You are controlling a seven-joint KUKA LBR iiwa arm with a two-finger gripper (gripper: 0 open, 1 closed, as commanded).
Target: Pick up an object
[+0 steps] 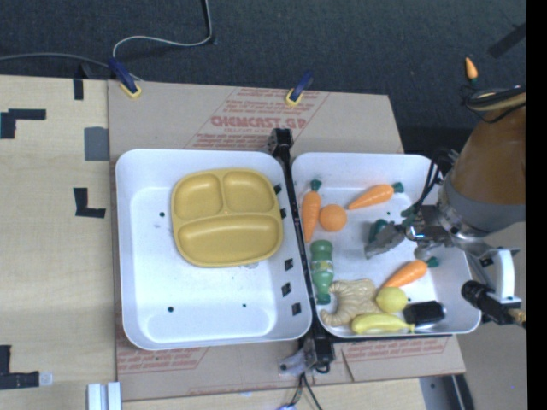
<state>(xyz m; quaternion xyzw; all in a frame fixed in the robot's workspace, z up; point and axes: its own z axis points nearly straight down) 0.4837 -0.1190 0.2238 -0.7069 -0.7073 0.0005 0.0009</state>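
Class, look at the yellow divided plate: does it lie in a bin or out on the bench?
In: the yellow divided plate lies flat inside the left bin, white rim all around it.

Stuff around the bins, nothing fancy

Brown cardboard sheet [256,118] with red print sits under both bins, held by two blue-and-yellow clamps [128,82] at the back edge. Thin cable [205,15] snakes over the dark carpet [342,24] behind.

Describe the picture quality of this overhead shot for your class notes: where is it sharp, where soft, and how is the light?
Camera view: lighting is even and diffuse, with faint shadows inside the left bin; the yellow divided plate and the cardboard lettering are fairly crisp; the gripper and the arm look soft and slightly smeared; the small toys in the right bin are low in detail.
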